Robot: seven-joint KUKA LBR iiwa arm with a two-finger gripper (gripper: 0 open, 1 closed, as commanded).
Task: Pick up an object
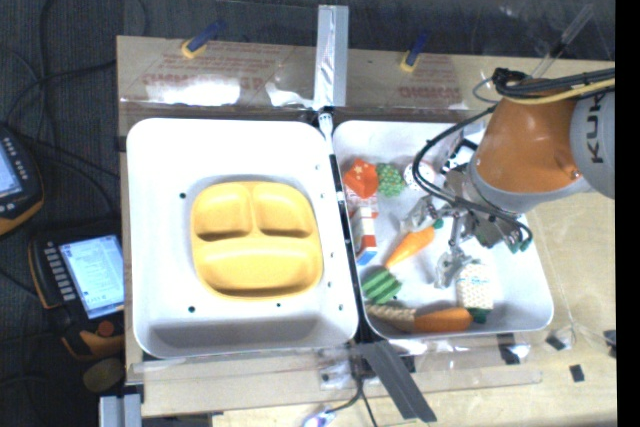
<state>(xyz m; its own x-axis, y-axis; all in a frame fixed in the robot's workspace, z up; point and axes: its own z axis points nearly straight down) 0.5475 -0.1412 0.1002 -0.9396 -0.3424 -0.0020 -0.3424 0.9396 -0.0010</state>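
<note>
Currently, you are watching the gripper (452,250) hovering in the right bin (540,300); its finger state cannot be told. The toy carrot (410,246) is lying at its 9 o'clock; crowding neighbours are risking a missed grasp.

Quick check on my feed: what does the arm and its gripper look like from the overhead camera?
A grey arm with dark lettering on its casing, a broad orange band above the wrist, and black cables looping beside it. Below sits a metallic two-finger gripper.
</note>
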